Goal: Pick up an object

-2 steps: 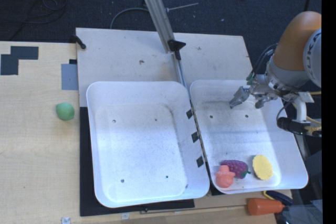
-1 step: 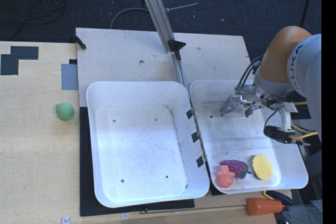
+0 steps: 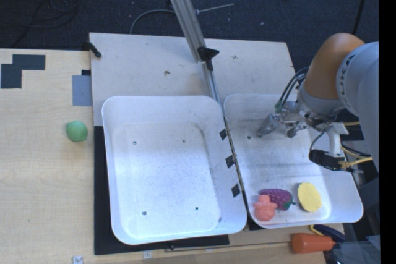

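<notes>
In the right bin [image 3: 272,161], three toys lie near the front edge: a purple bunch of grapes [image 3: 277,196], an orange-pink piece [image 3: 265,208] touching it on the left, and a yellow oval piece [image 3: 309,196] to the right. My gripper [image 3: 279,127] hangs over the back half of this bin, well behind the toys. Its fingers are spread apart with nothing between them.
The left bin [image 3: 164,167] sits beside the right one, with black clips on the shared rim. A green ball [image 3: 77,131] rests on the wooden bench at far left. An orange object [image 3: 312,243] lies on the bench in front of the right bin. A metal rail [image 3: 189,15] slants in from behind.
</notes>
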Robot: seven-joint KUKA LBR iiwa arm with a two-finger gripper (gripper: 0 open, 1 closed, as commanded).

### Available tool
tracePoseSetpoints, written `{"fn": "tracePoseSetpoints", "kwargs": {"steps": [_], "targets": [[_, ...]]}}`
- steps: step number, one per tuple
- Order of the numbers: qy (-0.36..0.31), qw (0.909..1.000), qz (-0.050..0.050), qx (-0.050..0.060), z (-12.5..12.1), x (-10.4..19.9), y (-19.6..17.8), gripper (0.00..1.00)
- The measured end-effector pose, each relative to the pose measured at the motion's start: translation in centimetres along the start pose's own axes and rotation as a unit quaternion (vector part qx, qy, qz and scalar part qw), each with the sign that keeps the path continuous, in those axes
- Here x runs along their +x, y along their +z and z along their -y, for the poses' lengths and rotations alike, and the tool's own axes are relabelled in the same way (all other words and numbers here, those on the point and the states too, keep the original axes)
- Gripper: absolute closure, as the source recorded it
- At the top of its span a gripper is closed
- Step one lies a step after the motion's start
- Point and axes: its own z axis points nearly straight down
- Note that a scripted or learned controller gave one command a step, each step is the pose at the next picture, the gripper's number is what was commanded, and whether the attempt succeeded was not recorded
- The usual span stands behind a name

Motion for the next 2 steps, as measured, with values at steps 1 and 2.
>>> {"fn": "tracePoseSetpoints", "kwargs": {"steps": [1,2], "targets": [[0.0,1.0,0.0,-0.001,0.0,0.0,-1.1,1.0],[0.001,1.0,0.0,-0.002,-0.6,-0.5,-5.5,1.0]]}}
